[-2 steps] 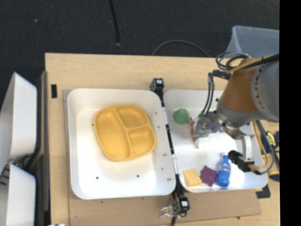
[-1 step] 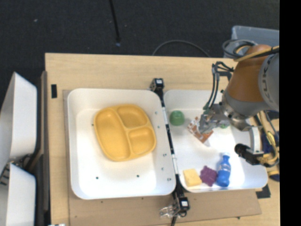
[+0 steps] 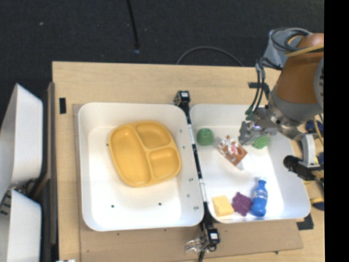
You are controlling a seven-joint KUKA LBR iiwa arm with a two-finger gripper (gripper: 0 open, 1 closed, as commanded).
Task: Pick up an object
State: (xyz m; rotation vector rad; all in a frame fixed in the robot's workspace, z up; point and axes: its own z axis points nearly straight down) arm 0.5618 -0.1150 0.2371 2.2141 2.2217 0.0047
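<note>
The right bin [image 3: 218, 113] holds several small objects: a green ball [image 3: 205, 136], a red-and-white packet [image 3: 233, 151], a light green piece [image 3: 261, 142], a blue bottle [image 3: 259, 197], a purple lump [image 3: 241, 203] and a yellow block [image 3: 222, 205]. My gripper [image 3: 246, 134] hangs low over the right bin, between the packet and the light green piece, just above the packet's upper right end. Nothing shows between its fingers.
The left bin [image 3: 92, 201] holds a yellow divided plate [image 3: 145, 152]. A black clip [image 3: 181, 97] sits at the top of the wall between the bins. White boxes [image 3: 22, 130] stand off the bench's left edge. A cable [image 3: 207, 51] loops behind the bench.
</note>
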